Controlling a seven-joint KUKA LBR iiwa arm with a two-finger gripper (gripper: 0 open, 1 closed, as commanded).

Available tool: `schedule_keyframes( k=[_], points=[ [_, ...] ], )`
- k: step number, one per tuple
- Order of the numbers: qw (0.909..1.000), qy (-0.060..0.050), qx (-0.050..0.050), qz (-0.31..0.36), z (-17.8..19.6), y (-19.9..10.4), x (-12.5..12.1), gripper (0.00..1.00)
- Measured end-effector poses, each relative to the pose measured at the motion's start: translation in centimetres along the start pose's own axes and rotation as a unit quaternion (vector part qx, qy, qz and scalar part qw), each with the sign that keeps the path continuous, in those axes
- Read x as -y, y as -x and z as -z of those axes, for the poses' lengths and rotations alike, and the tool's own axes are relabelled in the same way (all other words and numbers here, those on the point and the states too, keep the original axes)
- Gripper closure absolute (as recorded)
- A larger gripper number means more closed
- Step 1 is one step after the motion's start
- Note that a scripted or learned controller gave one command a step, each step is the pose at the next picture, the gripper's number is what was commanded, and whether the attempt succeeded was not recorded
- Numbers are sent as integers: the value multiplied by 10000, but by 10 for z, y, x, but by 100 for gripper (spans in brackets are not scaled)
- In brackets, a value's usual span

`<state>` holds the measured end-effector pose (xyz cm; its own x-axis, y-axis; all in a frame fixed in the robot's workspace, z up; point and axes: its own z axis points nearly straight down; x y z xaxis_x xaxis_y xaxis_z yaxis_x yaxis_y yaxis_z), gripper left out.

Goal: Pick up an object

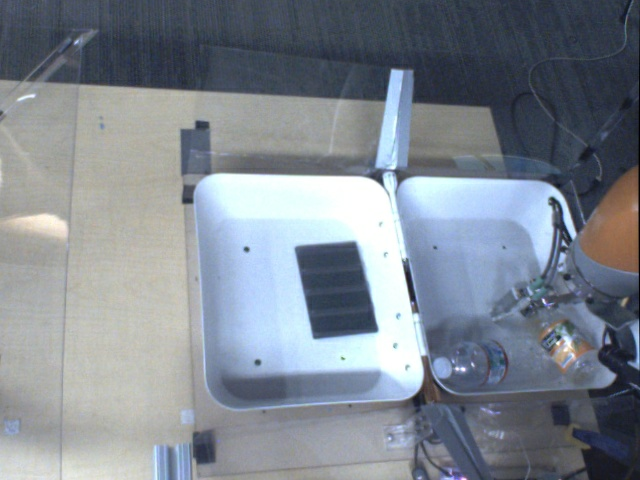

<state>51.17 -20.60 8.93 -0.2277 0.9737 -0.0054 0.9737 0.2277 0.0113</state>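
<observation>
A flat black ribbed pad (pixel 335 288) lies in the middle of the left bin (pixel 225 218). In the right bin (pixel 470 213) a clear plastic bottle (pixel 476 361) lies on its side by the front wall, its white cap pointing left. A small orange and yellow packet (pixel 562 343) lies to the bottle's right, near the front right corner. My gripper (pixel 528 297) hangs low over the right bin's floor, just above and left of the packet and up and to the right of the bottle. Nothing is visibly held in it.
The arm's orange band (pixel 612 230) and grey wrist cover the right bin's right wall. A metal post (pixel 394 118) stands behind the seam between the bins. Cables (pixel 575 78) run at the far right, and clamps and brackets (pixel 440 438) sit below the right bin's front edge.
</observation>
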Motion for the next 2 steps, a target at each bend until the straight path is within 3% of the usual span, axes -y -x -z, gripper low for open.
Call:
schedule_keyframes(
  k=[1, 2],
  points=[
    [10000, 43, 15, 4, 12, 0, -4, 100],
    [9984, -18, -19, 571, 80, -57, -123, 100]
  ],
)
